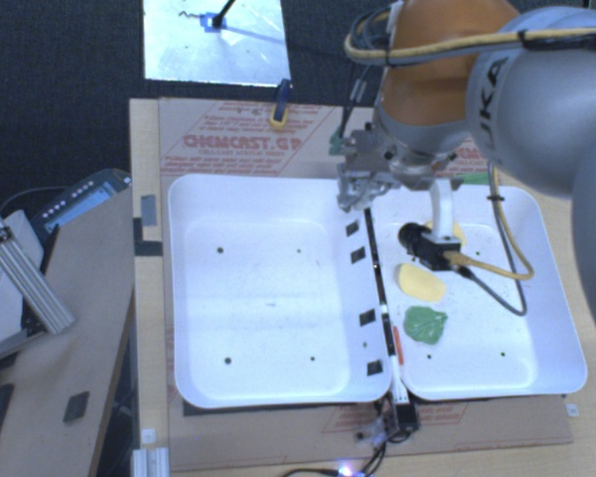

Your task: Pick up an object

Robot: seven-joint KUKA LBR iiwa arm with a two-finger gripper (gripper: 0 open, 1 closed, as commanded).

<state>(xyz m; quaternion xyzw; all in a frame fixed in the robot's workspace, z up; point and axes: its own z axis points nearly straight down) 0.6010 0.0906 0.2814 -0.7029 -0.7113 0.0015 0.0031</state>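
One yellow lump (421, 283), one green lump (424, 324), right bin (536, 356); gripper (354, 200) state unclear.

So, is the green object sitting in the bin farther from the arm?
No, the green object lies in the bin on the arm's side, close beside the yellow object.

One robot arm (536, 87) and two shallow white bins, the left bin (258, 306) and the right bin (517, 336), on one cardboard sheet (238, 142). One pale yellow lump (421, 283), one green lump (424, 324), four black tabs (358, 256) between the bins.
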